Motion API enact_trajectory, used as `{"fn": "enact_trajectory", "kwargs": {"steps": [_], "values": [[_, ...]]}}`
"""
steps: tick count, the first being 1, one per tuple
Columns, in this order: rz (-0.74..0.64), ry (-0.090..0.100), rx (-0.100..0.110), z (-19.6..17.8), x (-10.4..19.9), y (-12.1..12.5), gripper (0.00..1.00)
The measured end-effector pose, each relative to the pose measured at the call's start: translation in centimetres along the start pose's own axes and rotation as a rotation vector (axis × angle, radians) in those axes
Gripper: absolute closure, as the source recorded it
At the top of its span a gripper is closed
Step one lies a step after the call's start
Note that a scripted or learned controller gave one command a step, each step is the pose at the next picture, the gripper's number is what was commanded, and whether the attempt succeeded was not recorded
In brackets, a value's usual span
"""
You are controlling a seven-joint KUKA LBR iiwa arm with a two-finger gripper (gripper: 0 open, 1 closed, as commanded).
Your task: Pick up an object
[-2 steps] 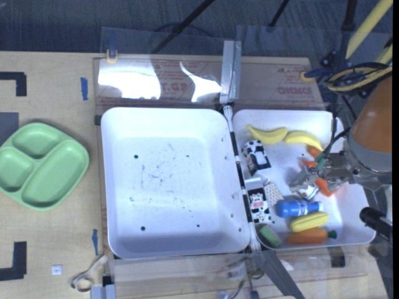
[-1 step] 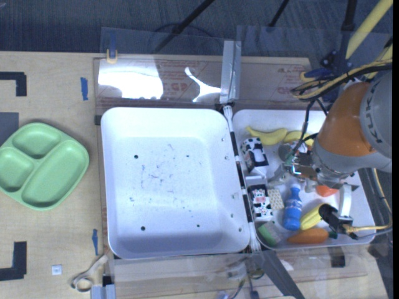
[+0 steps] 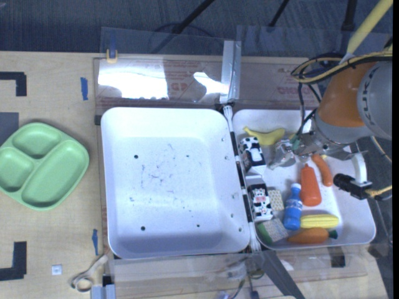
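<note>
Two shallow white bins sit side by side on the wooden bench. The left bin [image 3: 165, 179] has faint scribble marks and a few dark dots on its floor. The right bin [image 3: 365, 226] carries a cluster of toy objects.

The grey arm with its orange band [image 3: 340, 101] reaches in from the right, over the upper part of the right bin. Its gripper [image 3: 283, 154] hangs low near the bin's upper middle, just below a yellow banana [image 3: 265, 136] and just right of a black-and-white cow figure [image 3: 251, 149]. Whether it is open or closed, and whether it has hold of anything, cannot be told from this angle.

An orange bottle [image 3: 310, 185] lies just right of and below the gripper, with an orange carrot [image 3: 323, 170] beside it on the right. Lower down, a blue bottle [image 3: 293, 209] stands near a yellow corn cob [image 3: 319, 220], and an orange piece [image 3: 307, 235] lies along the bin's lower wall. A small white box with red and black print [image 3: 260, 203] rests against the bin's left wall, with a white dotted block [image 3: 274, 199] touching it.

Outside the bins, a green divided plate [image 3: 40, 165] sits well apart at the bench's left. A clear plastic sheet [image 3: 162, 67] stands behind the left bin.
</note>
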State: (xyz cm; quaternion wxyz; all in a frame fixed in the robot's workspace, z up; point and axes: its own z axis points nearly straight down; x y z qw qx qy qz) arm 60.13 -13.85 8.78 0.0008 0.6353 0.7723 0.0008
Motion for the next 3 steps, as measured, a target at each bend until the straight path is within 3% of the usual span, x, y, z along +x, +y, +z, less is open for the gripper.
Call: {"fn": "enact_trajectory", "kwargs": {"steps": [1,2,3], "values": [[-0.021,0.005,0.027,0.2,-0.1,4.8,0.0],[-0.023,0.001,0.017,-1.0,-0.2,5.1,1.0],[-0.053,-0.001,-0.001,-11.3,5.4,7.9,1.0]]}}
